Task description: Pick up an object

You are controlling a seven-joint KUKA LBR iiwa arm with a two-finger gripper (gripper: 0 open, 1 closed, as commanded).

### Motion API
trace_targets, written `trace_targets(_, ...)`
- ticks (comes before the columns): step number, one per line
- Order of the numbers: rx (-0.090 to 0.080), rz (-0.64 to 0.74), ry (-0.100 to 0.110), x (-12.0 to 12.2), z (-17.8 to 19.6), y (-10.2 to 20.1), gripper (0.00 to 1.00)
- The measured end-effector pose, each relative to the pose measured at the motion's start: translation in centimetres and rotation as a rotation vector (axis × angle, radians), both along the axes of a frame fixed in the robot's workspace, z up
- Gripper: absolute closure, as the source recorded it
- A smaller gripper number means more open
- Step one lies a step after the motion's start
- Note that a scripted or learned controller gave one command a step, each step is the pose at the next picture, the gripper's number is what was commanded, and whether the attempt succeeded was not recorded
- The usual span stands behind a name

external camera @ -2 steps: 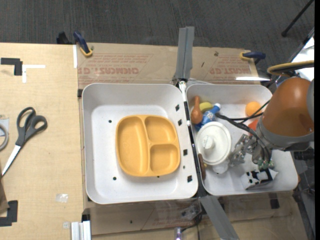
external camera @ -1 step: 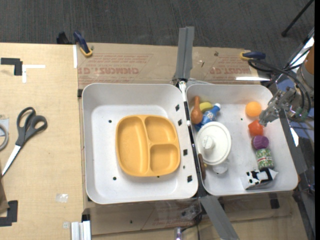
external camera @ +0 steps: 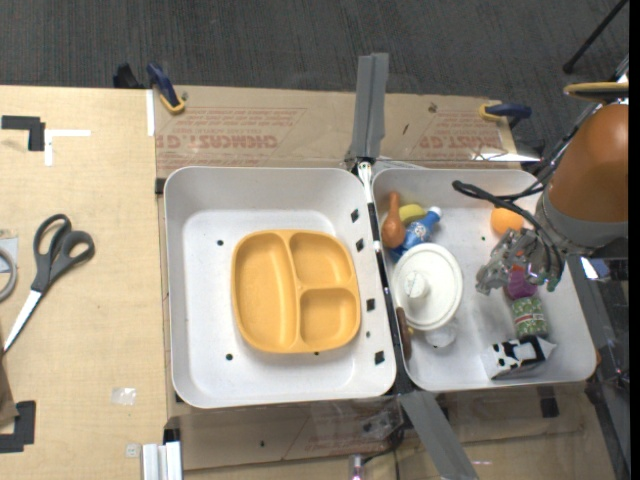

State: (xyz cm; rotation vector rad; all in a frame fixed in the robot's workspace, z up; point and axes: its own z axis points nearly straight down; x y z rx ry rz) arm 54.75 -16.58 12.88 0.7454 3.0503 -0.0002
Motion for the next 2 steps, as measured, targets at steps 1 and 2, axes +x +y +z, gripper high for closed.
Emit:
trace_targets(1,0.000,-0.066,-0.004,6.9,-3.6,5.4,1.00)
trace_targets(2,-0.001,-0.277,-0.005,9.6,-3.4,6.3,1.00)
